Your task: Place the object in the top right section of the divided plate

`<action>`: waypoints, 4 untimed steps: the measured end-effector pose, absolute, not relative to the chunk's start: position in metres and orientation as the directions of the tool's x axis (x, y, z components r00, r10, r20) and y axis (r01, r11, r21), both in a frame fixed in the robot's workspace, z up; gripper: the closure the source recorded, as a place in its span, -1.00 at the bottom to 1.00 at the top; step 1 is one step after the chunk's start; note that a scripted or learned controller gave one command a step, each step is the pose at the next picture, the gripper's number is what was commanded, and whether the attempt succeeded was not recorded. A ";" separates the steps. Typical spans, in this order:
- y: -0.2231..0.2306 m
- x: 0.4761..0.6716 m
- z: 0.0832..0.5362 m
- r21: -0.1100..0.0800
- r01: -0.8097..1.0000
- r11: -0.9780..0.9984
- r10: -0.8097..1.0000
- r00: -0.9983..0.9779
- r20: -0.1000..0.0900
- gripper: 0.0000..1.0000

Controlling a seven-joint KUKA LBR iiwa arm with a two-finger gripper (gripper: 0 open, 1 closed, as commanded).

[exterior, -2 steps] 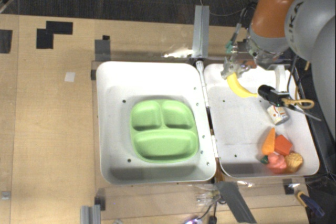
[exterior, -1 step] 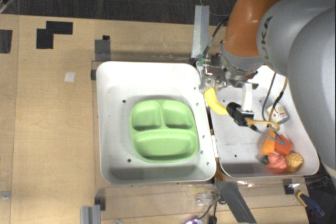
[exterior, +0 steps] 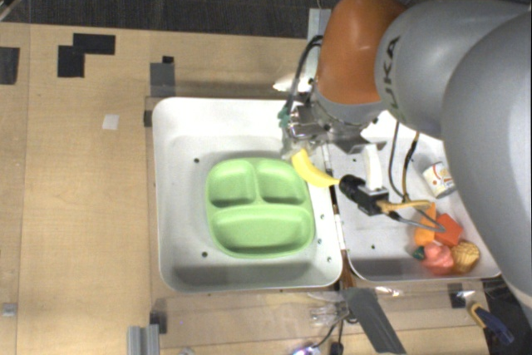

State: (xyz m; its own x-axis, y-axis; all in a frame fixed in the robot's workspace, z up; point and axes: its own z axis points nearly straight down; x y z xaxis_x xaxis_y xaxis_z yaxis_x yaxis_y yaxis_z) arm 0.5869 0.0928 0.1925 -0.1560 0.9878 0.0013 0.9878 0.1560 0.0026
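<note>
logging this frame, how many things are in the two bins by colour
green: 1, the divided plate in the left bin
yellow: 1, the banana under the gripper
orange or red: about 3 small items heaped in the right bin, too tangled to split surely
white: 1, small container
total: about 6
</note>
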 end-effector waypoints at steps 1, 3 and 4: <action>0.094 0.561 0.184 0.001 1.000 0.013 1.000 -0.013 0.001 1.00; 0.043 0.610 0.186 0.004 0.997 -0.075 0.997 0.075 0.001 -1.00; 0.057 0.623 0.186 0.006 1.000 -0.030 1.000 0.030 0.001 -1.00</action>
